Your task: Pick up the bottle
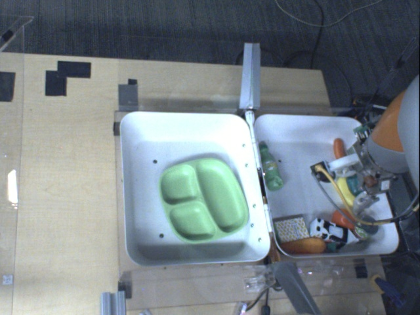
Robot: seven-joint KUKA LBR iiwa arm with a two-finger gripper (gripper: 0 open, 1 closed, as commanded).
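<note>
A small green bottle (270, 166) lies on its side in the right bin (298, 133), close against the bin's left wall, with its cap end toward the back. My gripper (359, 188) hangs low over the right side of the same bin, above a clutter of small items and well to the right of the bottle. A wide strip of bare bin floor separates the two. The arm's grey wrist and orange band (396, 126) enter from the right edge.
The left bin (141, 176) holds a green divided plate (203, 197). In the right bin lie a yellow banana (336, 184), an orange carrot-like piece (338, 147), a patterned sponge (291, 228), an orange item (304, 245) and a black-and-white toy (328, 230).
</note>
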